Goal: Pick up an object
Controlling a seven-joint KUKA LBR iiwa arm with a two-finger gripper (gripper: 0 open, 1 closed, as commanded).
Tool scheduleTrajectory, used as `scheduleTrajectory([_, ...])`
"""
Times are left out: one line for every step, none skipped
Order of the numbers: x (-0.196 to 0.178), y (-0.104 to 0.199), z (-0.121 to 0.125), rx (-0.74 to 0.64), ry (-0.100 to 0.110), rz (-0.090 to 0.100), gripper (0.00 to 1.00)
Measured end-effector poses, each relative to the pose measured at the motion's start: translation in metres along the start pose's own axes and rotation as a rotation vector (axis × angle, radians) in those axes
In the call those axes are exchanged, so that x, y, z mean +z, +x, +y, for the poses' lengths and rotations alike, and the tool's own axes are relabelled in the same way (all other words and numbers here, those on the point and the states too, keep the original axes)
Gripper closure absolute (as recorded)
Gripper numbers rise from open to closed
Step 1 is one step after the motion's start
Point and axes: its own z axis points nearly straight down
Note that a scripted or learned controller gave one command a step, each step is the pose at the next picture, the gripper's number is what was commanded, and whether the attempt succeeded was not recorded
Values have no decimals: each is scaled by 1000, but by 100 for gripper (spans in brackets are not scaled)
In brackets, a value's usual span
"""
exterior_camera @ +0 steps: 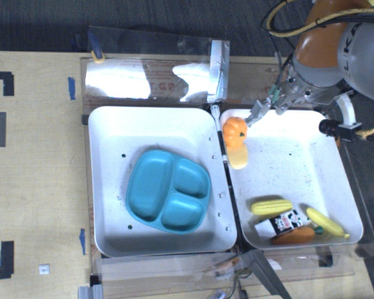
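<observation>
My gripper (259,109) hangs over the back left corner of the right bin (299,167), reaching in from the upper right. Just to its lower left, a small orange pumpkin (234,130) rests against the bin's left wall, close to the gripper tip; whether they touch is unclear. A pale yellow round piece (238,158) lies right below the pumpkin. Near the front of the same bin lie a corn cob (271,206), a banana (326,222), a black-and-white item (287,220) and an orange carrot-like piece (294,235).
The left bin (112,136) holds a blue divided plate (168,190). A shiny clear panel (149,73) stands behind the left bin. The arm's grey body and cables (336,48) loom over the right bin's back right corner.
</observation>
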Motion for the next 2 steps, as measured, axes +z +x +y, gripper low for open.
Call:
scheduleTrajectory([104, -14, -57, -105, 8, 4, 0])
scheduleTrajectory([109, -29, -30, -67, 74, 32, 0])
